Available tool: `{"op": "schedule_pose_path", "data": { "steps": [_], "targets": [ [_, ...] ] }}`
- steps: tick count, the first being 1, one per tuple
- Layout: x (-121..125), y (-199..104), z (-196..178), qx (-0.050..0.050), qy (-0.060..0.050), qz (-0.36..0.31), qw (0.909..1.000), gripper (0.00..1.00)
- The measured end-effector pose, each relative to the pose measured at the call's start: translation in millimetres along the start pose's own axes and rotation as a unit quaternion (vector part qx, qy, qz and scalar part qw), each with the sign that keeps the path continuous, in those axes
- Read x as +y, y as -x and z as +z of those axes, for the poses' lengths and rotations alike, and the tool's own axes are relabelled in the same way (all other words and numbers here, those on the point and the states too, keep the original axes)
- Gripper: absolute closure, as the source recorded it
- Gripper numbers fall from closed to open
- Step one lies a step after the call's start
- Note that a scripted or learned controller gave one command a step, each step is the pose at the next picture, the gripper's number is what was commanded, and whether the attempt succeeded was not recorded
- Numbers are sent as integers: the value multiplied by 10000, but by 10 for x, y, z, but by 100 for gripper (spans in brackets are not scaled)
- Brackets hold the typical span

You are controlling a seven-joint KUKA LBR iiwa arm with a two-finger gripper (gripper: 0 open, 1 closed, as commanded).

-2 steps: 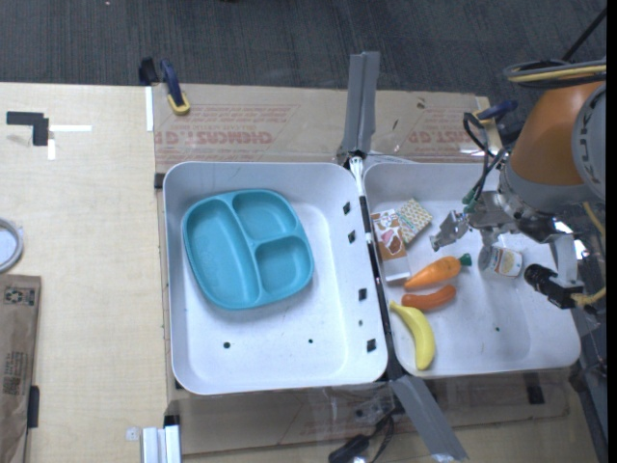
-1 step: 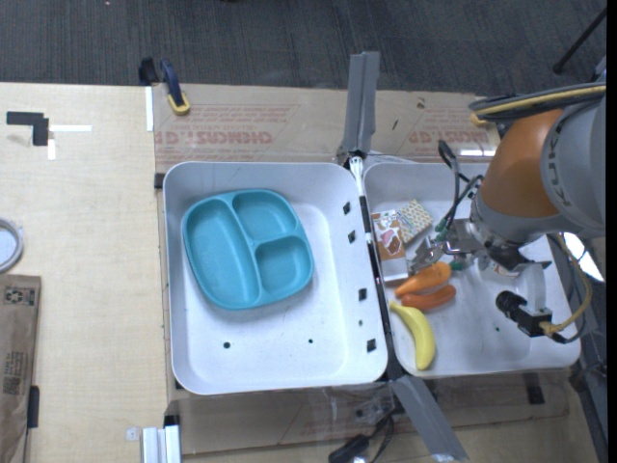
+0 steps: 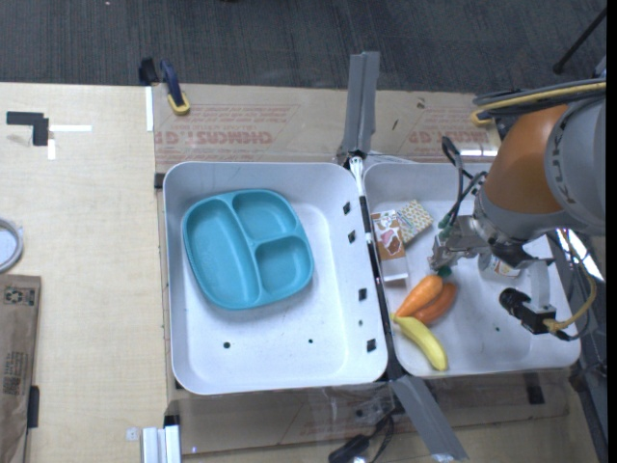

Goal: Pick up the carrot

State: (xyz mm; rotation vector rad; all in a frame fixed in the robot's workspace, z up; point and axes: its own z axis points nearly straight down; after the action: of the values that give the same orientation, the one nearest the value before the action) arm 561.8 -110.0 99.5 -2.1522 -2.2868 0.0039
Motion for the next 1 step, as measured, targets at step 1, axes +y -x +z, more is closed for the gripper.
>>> {"op": "schedule_pose_path", "data": {
  "steps": [1],
  "targets": [
    [371,-167,-924,-6,12,-29,10000,100]
  ]
}}
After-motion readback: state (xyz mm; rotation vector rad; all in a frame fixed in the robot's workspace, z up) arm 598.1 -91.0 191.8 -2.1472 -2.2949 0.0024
